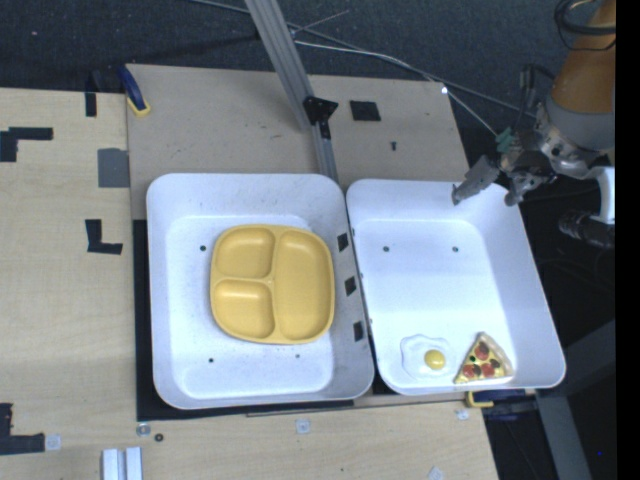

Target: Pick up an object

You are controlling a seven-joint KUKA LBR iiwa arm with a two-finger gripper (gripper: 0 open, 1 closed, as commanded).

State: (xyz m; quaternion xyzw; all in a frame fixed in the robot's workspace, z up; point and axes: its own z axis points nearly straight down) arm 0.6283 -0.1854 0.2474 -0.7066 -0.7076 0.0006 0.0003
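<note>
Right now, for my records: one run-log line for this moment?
gripper: above right bin's far rim, holding nothing | fried egg, pizza slice: right bin | yellow plate: left bin

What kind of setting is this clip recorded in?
Probably a robotics lab bench for pick-up trials: two white bins on a wooden board, toy food such as a fried egg and pizza slice, a yellow divided plate, and an arm's gripper.

From my remote station: two white bins (430, 203) side by side on the bench (60, 298), a metal pole (285, 58) slanting overhead.
</note>
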